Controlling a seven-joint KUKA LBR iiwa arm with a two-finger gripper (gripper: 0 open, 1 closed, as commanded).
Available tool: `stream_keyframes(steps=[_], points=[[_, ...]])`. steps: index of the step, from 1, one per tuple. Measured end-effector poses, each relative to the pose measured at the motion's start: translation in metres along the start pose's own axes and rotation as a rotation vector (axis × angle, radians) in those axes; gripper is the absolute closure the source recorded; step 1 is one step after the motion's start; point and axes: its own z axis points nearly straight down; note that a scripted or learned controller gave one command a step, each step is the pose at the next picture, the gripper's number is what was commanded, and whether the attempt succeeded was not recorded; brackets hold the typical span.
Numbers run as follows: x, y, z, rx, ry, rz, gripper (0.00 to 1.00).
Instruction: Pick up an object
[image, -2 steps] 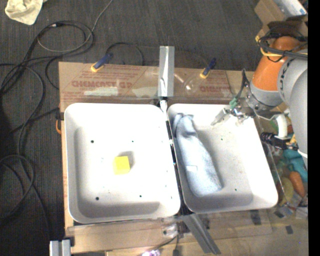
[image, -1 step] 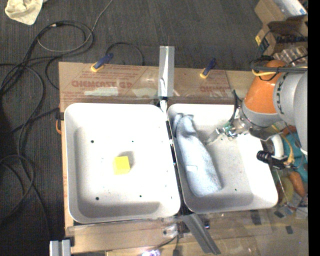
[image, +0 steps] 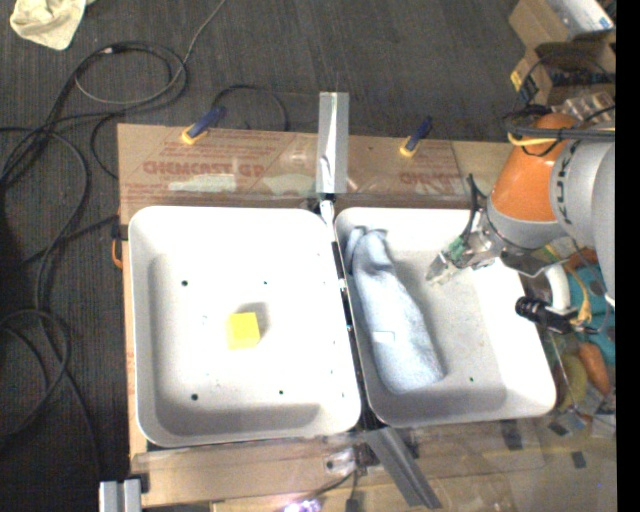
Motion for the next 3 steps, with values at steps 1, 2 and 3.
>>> stream_keyframes(steps=[1, 2, 3], points=[[0.048, 0.052, -0.148, 0.019, 0.001, 0.417, 1.00], [0.048, 0.052, -0.148, 0.020, 0.001, 0.417, 0.00], [0.022, 0.028, -0.090, 0.022, 0.000, 0.469, 0.00]])
